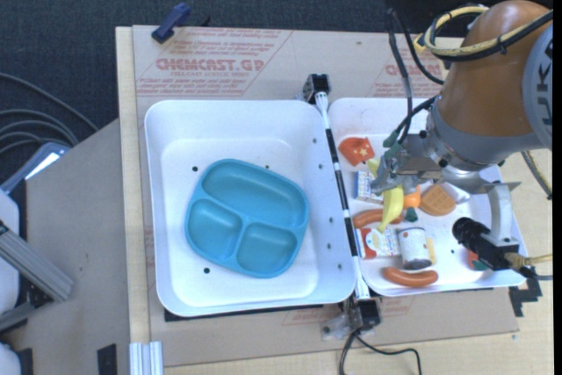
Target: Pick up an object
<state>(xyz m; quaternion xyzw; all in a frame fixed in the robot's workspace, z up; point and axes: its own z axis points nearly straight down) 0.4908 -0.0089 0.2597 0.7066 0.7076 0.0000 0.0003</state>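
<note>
Two shallow white bins sit side by side on the pale brown worktop (219, 66) in the camera view. The left bin (158, 189) contains one blue plastic divided plate (248, 218) lying flat near its middle. The right bin (369, 114) contains the loose items from which one is to be picked: a red tomato-shaped toy (356, 151) near the dividing wall, a yellow toy banana (392, 206), an orange round flat piece (437, 202), a small silver can with a dark label (414, 246) and a brown toy sausage (410, 277) at the near edge. The grey arm with its orange band (496, 75) reaches in over the right bin, and the tool (386, 176) is low among the items, just above the upper end of the banana and beside the tomato-shaped toy. Whether the tool is wide or narrow cannot be told from this view, and no item can be seen raised clear of the bin floor. Judgement: the approach is complete, with the banana the likely target; the closing, the lift and confirmation of the hold are left.
</note>
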